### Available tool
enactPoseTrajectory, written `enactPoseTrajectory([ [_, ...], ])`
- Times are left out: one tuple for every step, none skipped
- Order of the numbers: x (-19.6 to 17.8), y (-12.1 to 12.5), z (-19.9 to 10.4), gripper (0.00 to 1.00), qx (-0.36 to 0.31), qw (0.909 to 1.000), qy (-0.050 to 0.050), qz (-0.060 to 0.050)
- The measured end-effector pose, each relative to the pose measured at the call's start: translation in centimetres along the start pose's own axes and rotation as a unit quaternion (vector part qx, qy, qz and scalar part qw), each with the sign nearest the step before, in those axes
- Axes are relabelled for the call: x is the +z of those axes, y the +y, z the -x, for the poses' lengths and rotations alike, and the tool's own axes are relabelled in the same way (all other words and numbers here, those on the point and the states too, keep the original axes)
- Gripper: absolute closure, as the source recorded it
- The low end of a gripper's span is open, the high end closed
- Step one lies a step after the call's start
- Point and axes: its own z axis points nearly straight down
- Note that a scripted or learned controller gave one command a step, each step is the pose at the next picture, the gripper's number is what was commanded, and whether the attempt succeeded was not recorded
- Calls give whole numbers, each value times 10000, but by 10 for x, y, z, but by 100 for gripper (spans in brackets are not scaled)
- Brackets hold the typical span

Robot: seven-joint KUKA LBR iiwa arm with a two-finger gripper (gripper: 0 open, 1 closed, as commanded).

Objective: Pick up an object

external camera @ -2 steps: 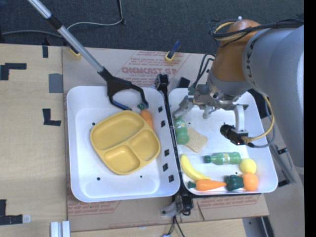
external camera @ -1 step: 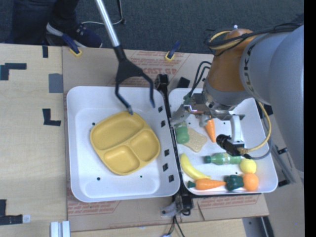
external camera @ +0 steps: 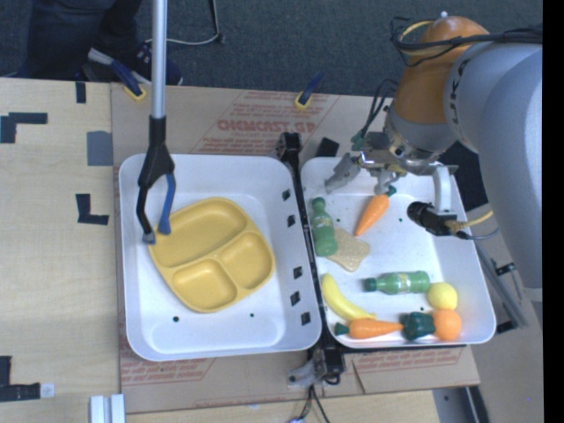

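Note:
My gripper (external camera: 364,180) hangs over the far end of the right bin (external camera: 471,280), open, with nothing between its spread fingers. A small carrot (external camera: 373,214) lies tilted just in front of it, apart from the fingertips. Further in this bin lie a green bottle (external camera: 322,227) against the left wall, a beige sponge-like slab (external camera: 351,253), a second green bottle (external camera: 398,282), a lemon (external camera: 442,296), a banana (external camera: 339,298), a bigger carrot (external camera: 374,328), a dark green piece (external camera: 416,326) and an orange (external camera: 448,324).
The left bin (external camera: 264,170) holds a yellow divided plate (external camera: 213,254). A black and blue tong-like tool (external camera: 155,196) on a silver pole reaches down to the plate's left edge. The bins meet at a central ridge (external camera: 298,236).

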Motion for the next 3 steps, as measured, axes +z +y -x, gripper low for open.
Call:
enactPoseTrajectory([
  [85, -8, 78, 0, 4, 10000, -1, -12],
  [75, -8, 77, 100, 0, 10000, -2, -10],
  [17, -23, 19, 100, -8, 10000, 9, 3],
])
